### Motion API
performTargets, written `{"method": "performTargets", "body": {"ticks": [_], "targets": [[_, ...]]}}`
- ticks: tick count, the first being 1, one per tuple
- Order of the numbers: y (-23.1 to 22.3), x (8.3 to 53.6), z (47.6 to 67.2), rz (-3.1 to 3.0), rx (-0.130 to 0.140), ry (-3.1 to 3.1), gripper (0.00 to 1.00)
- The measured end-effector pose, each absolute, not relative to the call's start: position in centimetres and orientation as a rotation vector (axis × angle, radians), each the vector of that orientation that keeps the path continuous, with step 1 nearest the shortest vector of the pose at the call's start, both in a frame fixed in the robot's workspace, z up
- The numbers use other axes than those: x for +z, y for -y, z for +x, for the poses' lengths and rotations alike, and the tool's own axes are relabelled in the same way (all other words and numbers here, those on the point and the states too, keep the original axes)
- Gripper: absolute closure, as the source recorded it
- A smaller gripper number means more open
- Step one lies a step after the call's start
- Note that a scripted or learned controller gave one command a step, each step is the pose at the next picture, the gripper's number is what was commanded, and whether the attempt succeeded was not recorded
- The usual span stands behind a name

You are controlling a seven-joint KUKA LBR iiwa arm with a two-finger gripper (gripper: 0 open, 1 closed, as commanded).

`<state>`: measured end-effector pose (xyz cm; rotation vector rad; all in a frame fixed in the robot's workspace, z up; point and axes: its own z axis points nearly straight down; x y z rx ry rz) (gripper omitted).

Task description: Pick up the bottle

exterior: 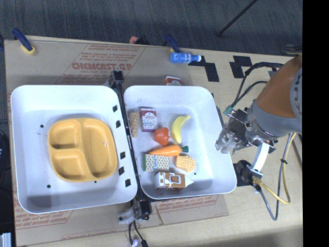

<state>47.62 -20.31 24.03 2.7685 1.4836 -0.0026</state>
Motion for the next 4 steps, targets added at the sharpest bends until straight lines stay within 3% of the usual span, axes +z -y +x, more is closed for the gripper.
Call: {"method": "performTargets", "body": {"ticks": [2,4], "targets": [[20.2,25.0,47.6,2.402,-0.003,-2.032,1.00],[20.4,27.8,47.6,2.700,-0.002,-1.609,1.00]]}}
